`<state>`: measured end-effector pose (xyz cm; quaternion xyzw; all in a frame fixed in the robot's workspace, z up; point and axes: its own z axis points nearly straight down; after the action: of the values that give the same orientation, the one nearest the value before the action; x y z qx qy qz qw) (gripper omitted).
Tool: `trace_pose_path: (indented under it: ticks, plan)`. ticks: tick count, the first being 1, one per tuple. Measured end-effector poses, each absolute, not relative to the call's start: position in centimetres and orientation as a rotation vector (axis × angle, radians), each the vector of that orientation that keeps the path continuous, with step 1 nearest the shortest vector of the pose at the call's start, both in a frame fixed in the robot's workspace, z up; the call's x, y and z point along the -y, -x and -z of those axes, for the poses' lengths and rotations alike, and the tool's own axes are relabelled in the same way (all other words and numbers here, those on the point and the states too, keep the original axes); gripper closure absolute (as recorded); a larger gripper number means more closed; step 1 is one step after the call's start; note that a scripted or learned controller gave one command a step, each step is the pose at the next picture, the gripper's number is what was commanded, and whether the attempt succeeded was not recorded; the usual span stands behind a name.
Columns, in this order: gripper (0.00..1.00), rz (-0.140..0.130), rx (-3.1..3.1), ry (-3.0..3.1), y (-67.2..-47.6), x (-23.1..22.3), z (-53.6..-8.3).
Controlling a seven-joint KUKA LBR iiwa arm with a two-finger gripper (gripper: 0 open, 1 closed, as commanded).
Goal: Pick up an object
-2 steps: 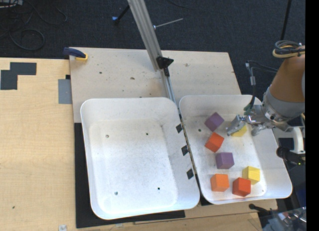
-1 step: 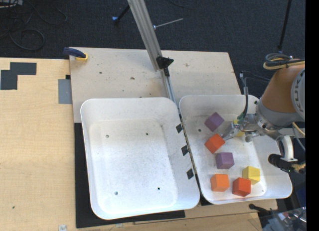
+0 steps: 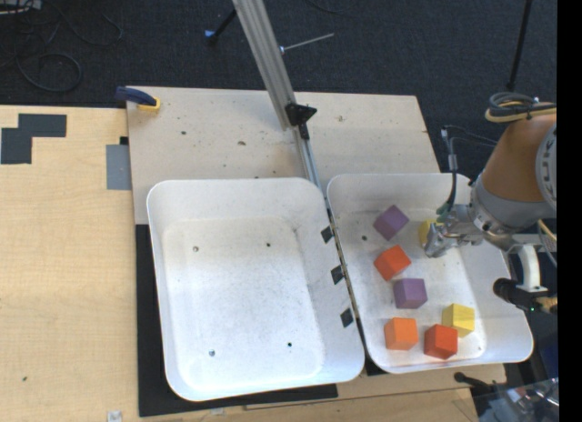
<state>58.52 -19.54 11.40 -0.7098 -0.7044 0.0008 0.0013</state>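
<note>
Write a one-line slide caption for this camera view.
Grey KUKA arm's gripper low in the right white bin among purple, orange and yellow cubes, beside a small yellow cube.

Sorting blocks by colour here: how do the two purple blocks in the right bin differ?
The upper purple block lies nearer the bin's far side, close to the gripper; the lower purple block sits mid-bin. The upper one looks turned, a corner toward the camera; the lower one sits squarer. An orange block lies between them. Both are purple cubes of similar size in the right bin.
</note>
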Motion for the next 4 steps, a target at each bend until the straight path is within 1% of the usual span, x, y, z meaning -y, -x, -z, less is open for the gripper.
trace_pose_path:
  ticks: [1, 2, 3, 4]
  plan:
    - [1.00, 0.002, 2.218, 2.230, -59.1, 20.4, -17.4]
    - [1.00, 0.003, 2.225, 2.223, -59.9, 20.6, -22.0]
    - [1.00, 0.001, 2.225, 2.219, -59.9, 20.7, -23.9]
    - [1.00, -0.001, 2.223, 2.214, -60.5, 15.9, -22.8]
